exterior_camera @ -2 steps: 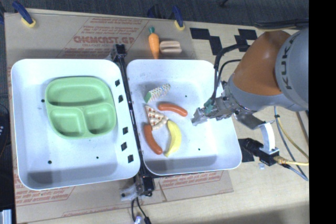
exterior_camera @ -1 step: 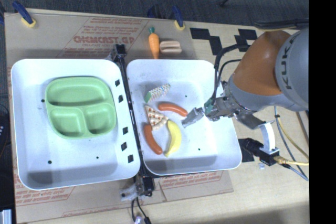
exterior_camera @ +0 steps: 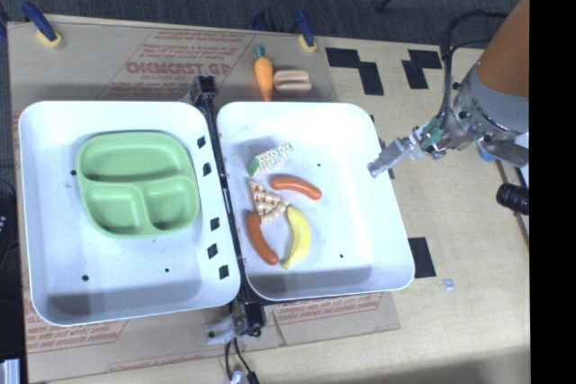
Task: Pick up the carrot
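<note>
Behind the right bin: the carrot (exterior_camera: pixel 263 76) lies on the counter (exterior_camera: pixel 468 283), outside both bins, orange with a green top pointing away, just beside a small bun-like toy (exterior_camera: pixel 292 82) on its right
Tool: the tool (exterior_camera: pixel 385 159) hangs at the right bin's (exterior_camera: pixel 360 123) right rim, well apart from the carrot; whether its fingers are wide or narrow I cannot tell, and nothing is seen held
Right bin contents: two sausages (exterior_camera: pixel 296 186), a banana (exterior_camera: pixel 298 237), a pizza slice (exterior_camera: pixel 265 198) and a striped piece (exterior_camera: pixel 271 159), crowded near the middle
Left bin: a green divided tray (exterior_camera: pixel 139 183)
Progress: judged from this layout, the reach to the carrot is not yet made
Risk, wrong pick: the orange sausages in the bin look much like the carrot and lie nearer the tool, so a grab there would miss the task
Risk, crowding: the bun sits so close that a finger could land on it or push the carrot aside
Risk, collision: the carrot rests near the bin's back rim, so a low approach across the bin could strike that rim
</note>
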